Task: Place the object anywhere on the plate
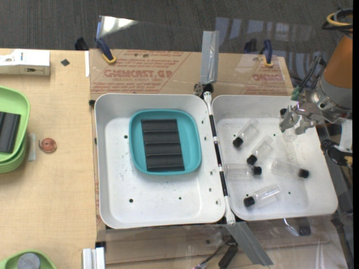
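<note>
The grey arm reaches in over the right bin's [331,206] far right corner, wrist bent down. Its gripper [291,122] hangs above clear black-capped tubes [261,196] scattered there; its grip cannot be judged. The teal plate [193,144] sits in the left bin [112,206].

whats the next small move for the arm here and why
Probably lower the end effector toward a clear vial in the right bin. It sits at that bin's upper right edge, the vials lie loose, and the teal plate carries only its dark ribbed insert.
</note>
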You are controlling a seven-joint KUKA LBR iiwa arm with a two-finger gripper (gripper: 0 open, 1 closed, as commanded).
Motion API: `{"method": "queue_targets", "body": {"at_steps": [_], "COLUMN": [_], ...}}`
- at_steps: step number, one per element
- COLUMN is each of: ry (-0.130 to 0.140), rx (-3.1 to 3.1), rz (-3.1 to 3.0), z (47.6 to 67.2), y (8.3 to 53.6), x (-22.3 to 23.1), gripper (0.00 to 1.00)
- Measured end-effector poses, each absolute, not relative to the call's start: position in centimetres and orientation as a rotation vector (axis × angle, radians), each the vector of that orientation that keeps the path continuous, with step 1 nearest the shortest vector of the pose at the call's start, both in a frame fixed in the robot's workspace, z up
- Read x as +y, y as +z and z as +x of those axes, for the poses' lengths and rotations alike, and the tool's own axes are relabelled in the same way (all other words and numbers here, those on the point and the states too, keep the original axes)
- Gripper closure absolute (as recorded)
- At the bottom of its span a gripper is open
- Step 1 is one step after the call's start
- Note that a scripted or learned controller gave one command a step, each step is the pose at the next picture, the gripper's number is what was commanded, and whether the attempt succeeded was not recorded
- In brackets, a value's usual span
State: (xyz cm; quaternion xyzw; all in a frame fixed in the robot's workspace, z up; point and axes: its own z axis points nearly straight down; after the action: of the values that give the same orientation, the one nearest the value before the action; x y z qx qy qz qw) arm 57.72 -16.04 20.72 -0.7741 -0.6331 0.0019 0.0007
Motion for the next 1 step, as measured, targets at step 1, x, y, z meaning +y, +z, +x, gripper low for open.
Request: {"method": "queue_targets", "body": {"at_steps": [1], "ry": [0.005], "rx": [-1.988], "rz": [-2.431], "z": [57.73], "y": [20.74], "x": [-16.05], "gripper": [0.0]}}
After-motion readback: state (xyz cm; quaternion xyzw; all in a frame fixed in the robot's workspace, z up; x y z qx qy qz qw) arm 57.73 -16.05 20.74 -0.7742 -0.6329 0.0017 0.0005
